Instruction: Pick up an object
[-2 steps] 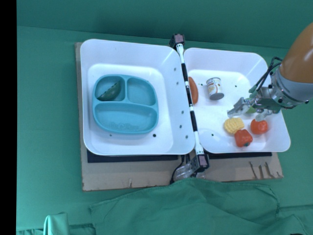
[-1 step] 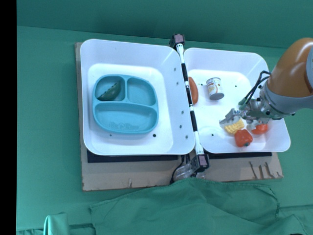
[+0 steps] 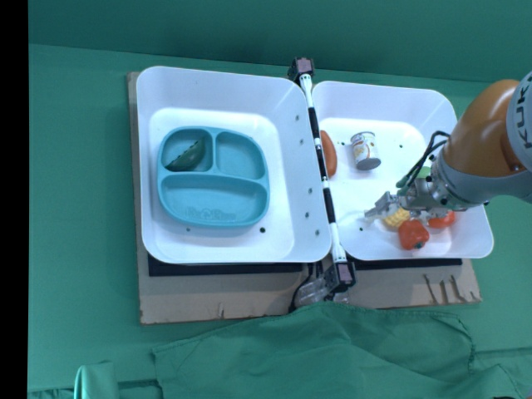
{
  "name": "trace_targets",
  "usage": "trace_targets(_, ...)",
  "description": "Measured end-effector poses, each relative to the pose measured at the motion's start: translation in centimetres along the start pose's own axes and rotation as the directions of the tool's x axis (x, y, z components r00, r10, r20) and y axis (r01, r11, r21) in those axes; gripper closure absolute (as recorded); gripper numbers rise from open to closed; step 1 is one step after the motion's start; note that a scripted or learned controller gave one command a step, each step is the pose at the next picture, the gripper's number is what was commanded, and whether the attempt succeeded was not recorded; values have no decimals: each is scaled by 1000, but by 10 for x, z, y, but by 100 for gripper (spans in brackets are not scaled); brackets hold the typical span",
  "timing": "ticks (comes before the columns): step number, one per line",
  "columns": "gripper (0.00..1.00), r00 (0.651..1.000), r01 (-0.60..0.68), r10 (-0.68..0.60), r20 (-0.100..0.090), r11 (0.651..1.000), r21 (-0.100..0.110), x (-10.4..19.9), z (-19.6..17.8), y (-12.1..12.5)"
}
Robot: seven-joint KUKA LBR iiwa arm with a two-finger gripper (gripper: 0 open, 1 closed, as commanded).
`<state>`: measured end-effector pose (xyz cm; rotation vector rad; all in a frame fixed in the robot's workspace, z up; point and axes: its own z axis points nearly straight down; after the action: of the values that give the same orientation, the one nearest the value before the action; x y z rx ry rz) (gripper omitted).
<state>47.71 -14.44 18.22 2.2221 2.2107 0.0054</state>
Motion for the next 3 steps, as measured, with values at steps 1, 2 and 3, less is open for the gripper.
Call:
trace_targets(1,100,1000,-4,4,6,1000,-14,-2,-15,3)
trace_targets(2,100,1000,3,-3,2,1000,-3,-1,-72,0)
trace_targets(3,100,1000,2,-2,1,1000,-2,-4,-116,1)
